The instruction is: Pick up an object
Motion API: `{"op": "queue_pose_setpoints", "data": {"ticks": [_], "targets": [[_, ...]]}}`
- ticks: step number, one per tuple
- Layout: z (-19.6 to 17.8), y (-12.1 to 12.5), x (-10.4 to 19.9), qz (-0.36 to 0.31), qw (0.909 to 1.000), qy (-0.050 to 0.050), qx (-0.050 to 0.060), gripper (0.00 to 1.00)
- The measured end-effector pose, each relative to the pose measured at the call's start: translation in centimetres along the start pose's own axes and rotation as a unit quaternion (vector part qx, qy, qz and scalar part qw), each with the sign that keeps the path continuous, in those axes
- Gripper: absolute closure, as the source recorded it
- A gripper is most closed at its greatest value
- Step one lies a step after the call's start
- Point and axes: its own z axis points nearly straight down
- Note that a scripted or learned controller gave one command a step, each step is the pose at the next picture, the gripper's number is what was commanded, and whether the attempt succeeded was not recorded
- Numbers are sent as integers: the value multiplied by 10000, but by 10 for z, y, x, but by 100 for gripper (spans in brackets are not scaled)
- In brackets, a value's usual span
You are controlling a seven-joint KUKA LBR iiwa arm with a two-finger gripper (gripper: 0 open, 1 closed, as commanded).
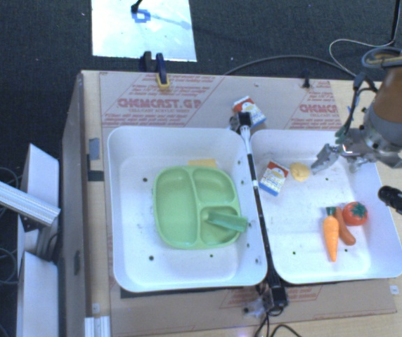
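Dark carpet floor [32, 41], pale reflective sheet [142, 18] lying on it, brown protective-paper board [187, 100] as benchtop, white shelf unit [36, 216] at left.

A pale green divided plate [194, 206] in a white bin [127, 188]; orange carrot [332, 237], red tomato [355, 213], yellow lemon [300, 172] beside.

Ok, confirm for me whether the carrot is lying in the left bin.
No, the carrot lies in the right bin, beside the tomato.

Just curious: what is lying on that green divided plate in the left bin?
A green utensil-like piece lies on the green divided plastic plate, in its lower right compartment. What lies under the plate is hidden.
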Motion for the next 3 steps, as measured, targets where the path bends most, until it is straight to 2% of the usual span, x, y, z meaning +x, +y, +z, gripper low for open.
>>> {"op": "queue_pose_setpoints", "data": {"ticks": [1, 2, 3], "targets": [[107, 74, -13, -7, 10000, 2, 14, 0], [105, 75, 23, -12, 10000, 1, -8, 0], [105, 75, 37, -11, 10000, 1, -3, 0]]}}
